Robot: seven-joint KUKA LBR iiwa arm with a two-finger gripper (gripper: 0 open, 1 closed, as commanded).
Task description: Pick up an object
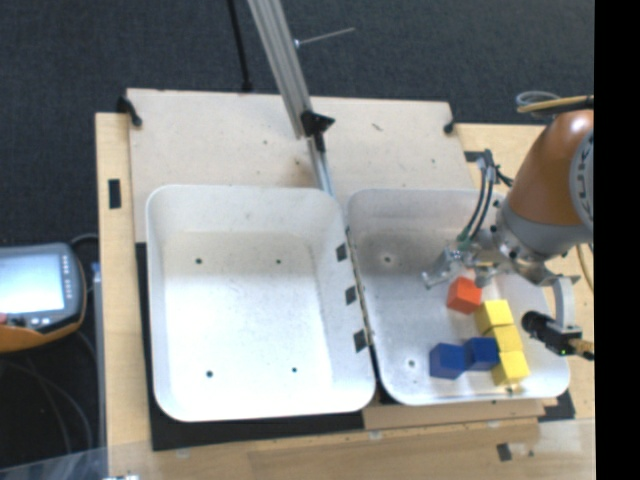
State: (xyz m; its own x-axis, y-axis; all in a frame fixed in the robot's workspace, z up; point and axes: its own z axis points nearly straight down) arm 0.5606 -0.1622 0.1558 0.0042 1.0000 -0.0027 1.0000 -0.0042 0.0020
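Nothing is lifted yet: the end effector (pixel 455 266), its grip state impossible to tell, hangs just above the orange block (pixel 463 295) near the right bin's (pixel 400 218) right edge

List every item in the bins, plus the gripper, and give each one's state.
Orange block: lying in the right bin, loose, just below the gripper.
Yellow blocks: in a row, touching, at the bin's near right.
Blue blocks: side by side, against the yellow row.
Gripper: low over the right bin, holding nothing visible.
Left bin: flat on the bench.
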